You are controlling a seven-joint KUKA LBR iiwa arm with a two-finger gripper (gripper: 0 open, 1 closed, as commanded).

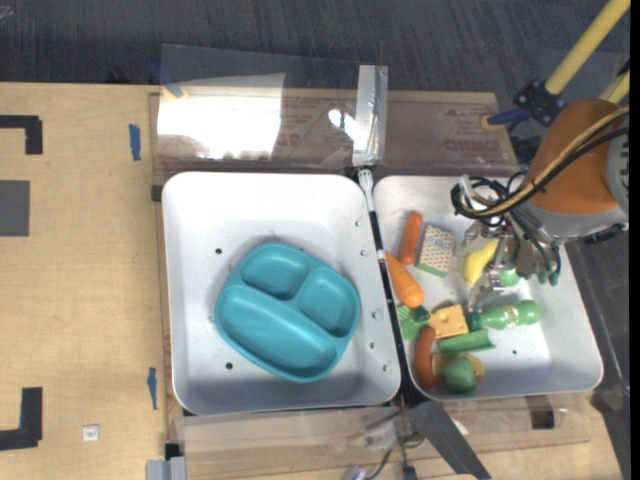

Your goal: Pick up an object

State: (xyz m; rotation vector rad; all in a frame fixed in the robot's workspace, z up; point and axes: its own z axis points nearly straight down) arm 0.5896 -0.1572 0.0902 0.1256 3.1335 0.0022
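Near edge: round green-and-red plastic toy fruit [459,371] is lying at the near rim of the right white bin [575,353], beside a dark red rounded toy piece [425,356].
Right bin, middle: a green stick-shaped toy vegetable [465,342], a yellow wedge of toy cheese [448,321] and a pale green bottle-shaped toy [507,316] are crowding together, touching or nearly so.
Right bin, far left: two orange toy carrots are lying end to end, one slim [411,236] and one thicker [406,282], with a speckled flat card-like piece [434,250] just beside them.
Left bin: a teal three-compartment plastic plate [288,310] is sitting alone in the left white bin [190,228].
Arm: the grey arm with its orange band [572,168] is reaching in from the right, cables looping over the wrist.
Gripper: the two-finger gripper [497,268] is hanging over the middle of the right bin, right at a yellow banana-like toy [479,260]; whether the jaws are parted or gripping anything cannot be told.
Handling: the yellow toy is looking light, stiff and smooth-skinned, so likely slippery; a pinch across its narrow middle seems safest.
Risk: neighbouring toys are sitting close enough to be nudged.
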